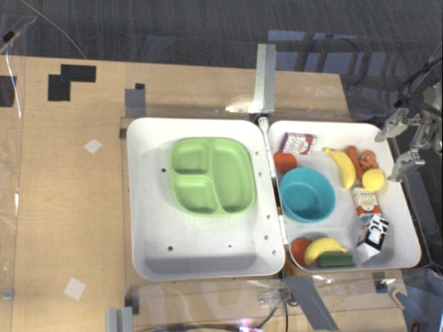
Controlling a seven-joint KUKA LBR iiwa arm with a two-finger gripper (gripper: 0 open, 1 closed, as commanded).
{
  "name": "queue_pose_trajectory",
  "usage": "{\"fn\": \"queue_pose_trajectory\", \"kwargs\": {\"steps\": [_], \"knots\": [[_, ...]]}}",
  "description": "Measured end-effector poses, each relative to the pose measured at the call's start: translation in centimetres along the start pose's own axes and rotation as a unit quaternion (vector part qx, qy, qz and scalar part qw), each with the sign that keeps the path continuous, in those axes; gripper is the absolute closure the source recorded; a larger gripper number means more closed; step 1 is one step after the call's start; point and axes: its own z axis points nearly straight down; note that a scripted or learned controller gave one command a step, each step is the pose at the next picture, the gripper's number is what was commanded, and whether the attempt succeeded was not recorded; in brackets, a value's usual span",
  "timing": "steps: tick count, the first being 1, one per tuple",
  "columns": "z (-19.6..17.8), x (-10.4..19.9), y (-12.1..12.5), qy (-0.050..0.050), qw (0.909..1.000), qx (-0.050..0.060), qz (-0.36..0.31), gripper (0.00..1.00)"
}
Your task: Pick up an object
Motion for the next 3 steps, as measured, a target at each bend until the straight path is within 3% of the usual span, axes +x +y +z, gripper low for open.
{"fn": "queue_pose_trajectory", "kwargs": {"steps": [1,2,3], "knots": [[17.2,2.1,2.4,0.005,0.9998,-0.002,-0.02,0.0],[19.7,-1.5,5.5,-0.004,0.9996,0.001,-0.03,0.0],[19.6,-1.1,6.7,-0.001,0.9999,0.011,0.006,0.0]]}}
